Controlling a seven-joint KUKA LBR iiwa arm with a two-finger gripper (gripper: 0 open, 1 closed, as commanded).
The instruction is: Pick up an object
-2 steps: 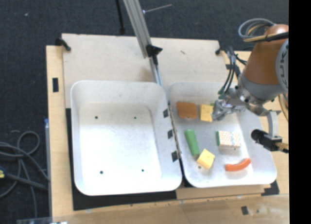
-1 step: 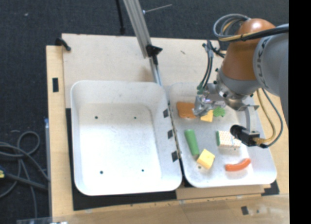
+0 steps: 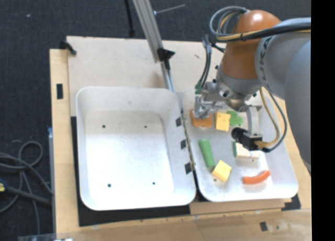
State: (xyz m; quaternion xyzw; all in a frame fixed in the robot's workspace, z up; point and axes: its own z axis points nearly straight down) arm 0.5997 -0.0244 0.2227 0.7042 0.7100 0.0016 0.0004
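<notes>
My gripper (image 3: 205,107) hangs low over the far left part of the right bin (image 3: 277,185), under the orange wrist band. Just below it lies an orange-brown piece (image 3: 201,122), touching or nearly touching the gripper's tip. To that piece's right is a yellow block (image 3: 223,122), with a small green piece (image 3: 236,118) partly hidden behind it. Nearer the front lie a green cylinder (image 3: 205,152), a second yellow block (image 3: 221,171), a white block (image 3: 246,154) and a red-orange curved piece (image 3: 256,178).
The left bin (image 3: 84,130) stands beside the right one, their rims meeting in the middle. A slanted metal pole (image 3: 152,31) rises behind the bins. A black cable end (image 3: 244,138) hangs from the arm over the white block.
</notes>
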